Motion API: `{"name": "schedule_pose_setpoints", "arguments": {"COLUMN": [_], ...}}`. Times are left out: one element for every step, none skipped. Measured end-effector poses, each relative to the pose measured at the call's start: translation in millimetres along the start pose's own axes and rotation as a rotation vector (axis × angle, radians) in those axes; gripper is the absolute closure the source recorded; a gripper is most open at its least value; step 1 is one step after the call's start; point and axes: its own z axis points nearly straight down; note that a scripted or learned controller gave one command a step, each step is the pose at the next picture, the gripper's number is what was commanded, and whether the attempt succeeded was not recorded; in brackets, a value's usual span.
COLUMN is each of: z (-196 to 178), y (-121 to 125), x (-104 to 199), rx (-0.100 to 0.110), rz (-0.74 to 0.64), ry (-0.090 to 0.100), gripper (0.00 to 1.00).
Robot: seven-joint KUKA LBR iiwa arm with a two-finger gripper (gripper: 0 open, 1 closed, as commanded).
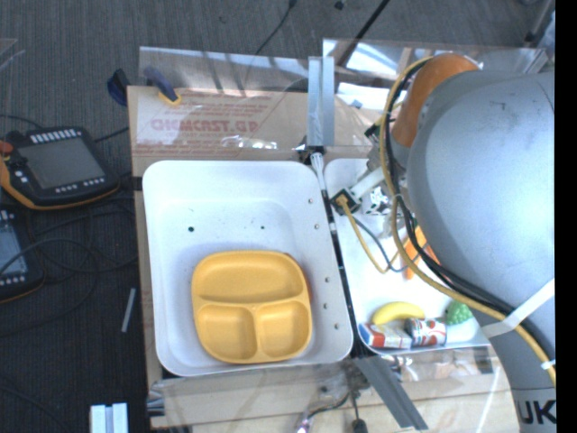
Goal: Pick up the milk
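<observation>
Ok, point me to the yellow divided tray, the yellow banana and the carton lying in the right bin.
Yellow divided plastic tray (252,305): camera view, on its central divider ridge.
Yellow banana (398,312): camera view, middle of its curved body.
Red, white and blue carton lying on its side (403,336): camera view, on its upper side panel.

cardboard sheet (221,124): faint red print, not legible | arm (532,410): "UK"

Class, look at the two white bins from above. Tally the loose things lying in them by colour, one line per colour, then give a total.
Yellow: 2, the divided tray in the left bin and the banana in the right bin
Red and white: 1, the lying milk carton
Green: 1, a small item partly hidden by the arm
Total: 4
</observation>
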Motion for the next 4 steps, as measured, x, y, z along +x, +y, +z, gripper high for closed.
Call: {"name": "schedule_pose_setpoints", "arguments": {"z": [-2.1, 1.1, -1.2, -2.6], "y": [-47.3, -57.7, -70.9, -24.7], "x": [-99.4, -105.6, -139.2, -44.9], "rx": [-0.005, -0.015, -0.027, -0.007], "rz": [0.220, -0.297, 0.060, 0.197], "ry": [0.010, 0.016, 0.039, 0.008], "gripper": [0.00, 0.00, 0.00, 0.00]}}
